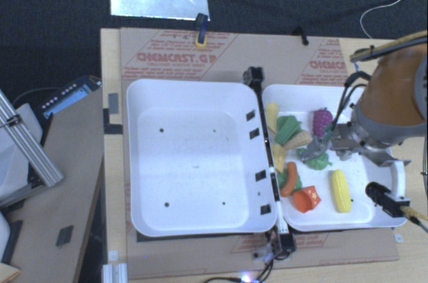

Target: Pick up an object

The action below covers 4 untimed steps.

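The toys that could be picked lie in the right bin [384,218], crowded toward its left half: a purple grape bunch [322,120] near the top, a green leafy piece [288,128] to its left, a pale yellow piece [272,116] against the bin's left wall, an orange carrot [289,179] lower down, a red piece [307,199] just beside the carrot, and a yellow corn cob [341,190] standing apart to the right. Another green leafy toy [319,160] sits in the middle of the cluster, directly under the gripper [314,150]. The gripper reaches down over that spot from the right, its grey metal tip touching or just above the green toy; whether the fingers are spread or closed, I cannot tell, and nothing is clearly seen between them. The grey arm with its orange band [394,84] fills the upper right. The left bin [194,154] lies alongside, on a cardboard sheet [174,57].
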{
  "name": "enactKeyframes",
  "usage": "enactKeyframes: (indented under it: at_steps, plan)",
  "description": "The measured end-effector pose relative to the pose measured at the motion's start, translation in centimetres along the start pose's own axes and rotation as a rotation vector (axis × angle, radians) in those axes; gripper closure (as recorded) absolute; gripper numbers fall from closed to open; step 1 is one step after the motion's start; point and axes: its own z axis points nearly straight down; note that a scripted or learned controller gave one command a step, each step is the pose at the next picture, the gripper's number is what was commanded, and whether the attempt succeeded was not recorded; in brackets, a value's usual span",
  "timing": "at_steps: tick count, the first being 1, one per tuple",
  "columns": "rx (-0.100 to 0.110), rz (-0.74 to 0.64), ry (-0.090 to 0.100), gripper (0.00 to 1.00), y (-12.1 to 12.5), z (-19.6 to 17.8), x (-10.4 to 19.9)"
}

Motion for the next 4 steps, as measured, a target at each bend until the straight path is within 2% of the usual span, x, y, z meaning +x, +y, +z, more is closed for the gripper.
enactKeyframes:
  at_steps: [1, 2, 3, 4]
  plan:
    - [0.001, 0.002, 0.000, 0.00, 1.1, 10.5, 0.2]
    - [-0.005, 0.001, 0.001, 1.00, 1.3, 8.9, 0.2]
    - [-0.007, -0.003, -0.001, 1.00, 3.0, 3.3, 0.8]
    - [0.000, -0.003, 0.001, 1.00, -1.0, -0.1, 3.8]
